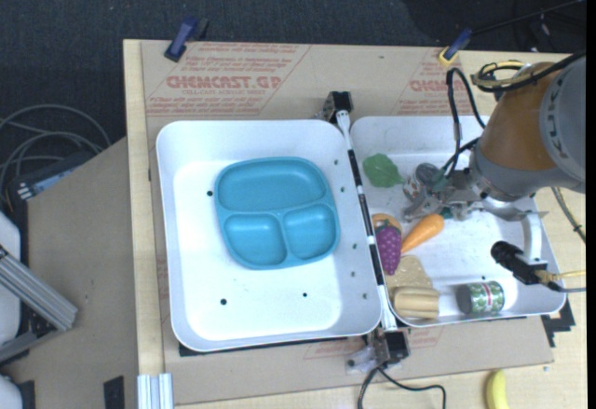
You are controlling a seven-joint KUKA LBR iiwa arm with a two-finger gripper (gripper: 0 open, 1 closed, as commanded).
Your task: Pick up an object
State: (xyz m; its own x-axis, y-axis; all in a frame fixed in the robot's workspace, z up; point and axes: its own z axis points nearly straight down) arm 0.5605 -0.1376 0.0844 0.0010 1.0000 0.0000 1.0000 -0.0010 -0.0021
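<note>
The carrot [424, 231] looks like the likeliest target to me, since the gripper [430, 196] is low in the right bin [466, 132], just on the far side of it. It's a small orange toy carrot, smooth and tapered, lying at a slant near the middle of that bin, with its thin end pointing left toward the purple grape bunch [388, 247]. Nothing sits between the fingers as far as I can make out, and honestly I can't tell whether the jaws are open or closed; the metal bits blur together there.

Everything loose is piled in the right bin: a green leafy piece [381, 169] on the far left side, a tan bread-like block [414, 291] in the near left corner, and a small can [482, 297] lying on its side along the near wall. My guess is that bin is the pick source. The left bin [186, 305] holds just a blue divided tray [277, 211], flat in the middle, well apart from the arm [526, 132].
</note>
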